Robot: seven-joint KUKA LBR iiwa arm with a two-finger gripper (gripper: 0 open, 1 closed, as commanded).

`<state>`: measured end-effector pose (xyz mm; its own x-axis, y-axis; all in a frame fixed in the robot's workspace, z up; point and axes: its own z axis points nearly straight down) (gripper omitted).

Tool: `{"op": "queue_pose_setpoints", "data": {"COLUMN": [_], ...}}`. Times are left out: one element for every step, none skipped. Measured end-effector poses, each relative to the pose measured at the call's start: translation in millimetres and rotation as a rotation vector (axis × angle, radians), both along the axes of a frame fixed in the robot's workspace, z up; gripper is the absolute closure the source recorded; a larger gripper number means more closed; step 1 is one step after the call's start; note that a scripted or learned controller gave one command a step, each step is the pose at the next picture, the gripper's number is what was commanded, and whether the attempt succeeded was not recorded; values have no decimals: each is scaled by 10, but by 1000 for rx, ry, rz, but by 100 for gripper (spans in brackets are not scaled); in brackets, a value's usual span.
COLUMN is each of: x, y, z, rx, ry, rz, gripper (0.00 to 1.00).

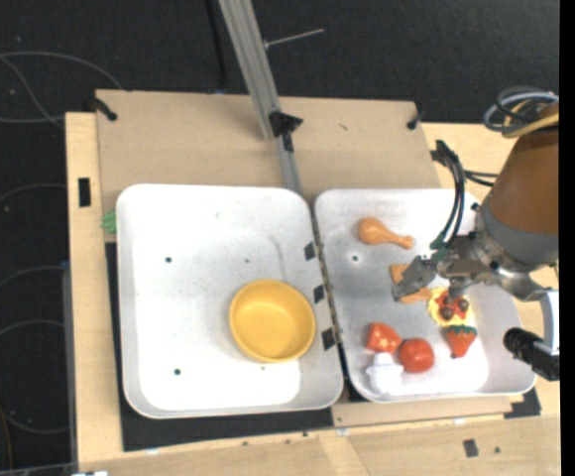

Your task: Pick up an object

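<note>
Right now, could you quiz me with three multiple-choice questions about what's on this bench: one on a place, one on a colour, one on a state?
1. Where is the bowl?
A. left bin
B. right bin
C. outside the bins

2. What colour is it?
A. blue
B. yellow
C. green

3. How does the bowl sit?
A. upside down
B. on its side
C. upright, opening up

Answers:
1 A, it rests in the left bin.
2 B, it is plainly yellow.
3 C, its hollow inside faces the camera.

Tan wooden bench (188, 147) on black floor (69, 28); grey cables (10, 62) at left
</note>
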<state>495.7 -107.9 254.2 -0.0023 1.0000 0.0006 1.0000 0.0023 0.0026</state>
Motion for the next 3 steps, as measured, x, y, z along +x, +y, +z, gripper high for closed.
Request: {"op": "queue_pose_setpoints", "data": {"x": [0, 78, 111], "y": [-2, -20, -98], "z": [0, -594, -1168], "rx": [0, -2, -1], "ry": [-1, 7, 5], "rz": [-2, -3, -3], "gripper": [0, 0, 0]}}
